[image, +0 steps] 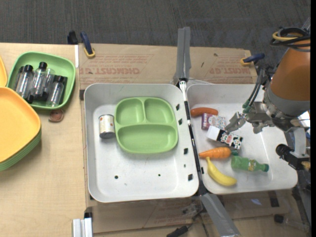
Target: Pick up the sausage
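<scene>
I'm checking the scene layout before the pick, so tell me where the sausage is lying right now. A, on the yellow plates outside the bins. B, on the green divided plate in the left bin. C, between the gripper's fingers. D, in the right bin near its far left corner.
D: the sausage lies in the right bin near its far left corner, above the carrot and banana, apart from the gripper.

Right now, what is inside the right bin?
The right bin holds a sausage, a carrot, a banana, a green bottle and small cartons. The hand covers part of the floor.
</scene>
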Controlling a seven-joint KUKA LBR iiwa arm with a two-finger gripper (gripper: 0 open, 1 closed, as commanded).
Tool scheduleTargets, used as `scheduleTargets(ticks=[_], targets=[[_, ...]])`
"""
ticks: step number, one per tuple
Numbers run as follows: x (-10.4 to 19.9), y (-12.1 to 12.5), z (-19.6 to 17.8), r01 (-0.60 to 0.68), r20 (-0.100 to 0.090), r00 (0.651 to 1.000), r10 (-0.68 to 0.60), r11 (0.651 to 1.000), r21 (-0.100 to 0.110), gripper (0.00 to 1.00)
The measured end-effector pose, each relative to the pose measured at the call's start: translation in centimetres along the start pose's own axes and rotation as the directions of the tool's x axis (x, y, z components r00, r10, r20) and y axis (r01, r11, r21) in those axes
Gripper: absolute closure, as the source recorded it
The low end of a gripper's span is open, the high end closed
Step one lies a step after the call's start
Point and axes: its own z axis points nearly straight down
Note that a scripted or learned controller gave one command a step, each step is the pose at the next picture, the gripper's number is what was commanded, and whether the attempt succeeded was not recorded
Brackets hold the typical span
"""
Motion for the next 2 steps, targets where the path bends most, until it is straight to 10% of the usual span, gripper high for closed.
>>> scheduleTargets(ticks=[1,2], targets=[[-2.99,-3.35,10.40,-0.023,-0.003,1.000,0.023,0.999,-0.022,0.00],[-2.52,-2.46,10.34,-0.112,-0.004,0.994,0.112,0.993,-0.024,0.00]])
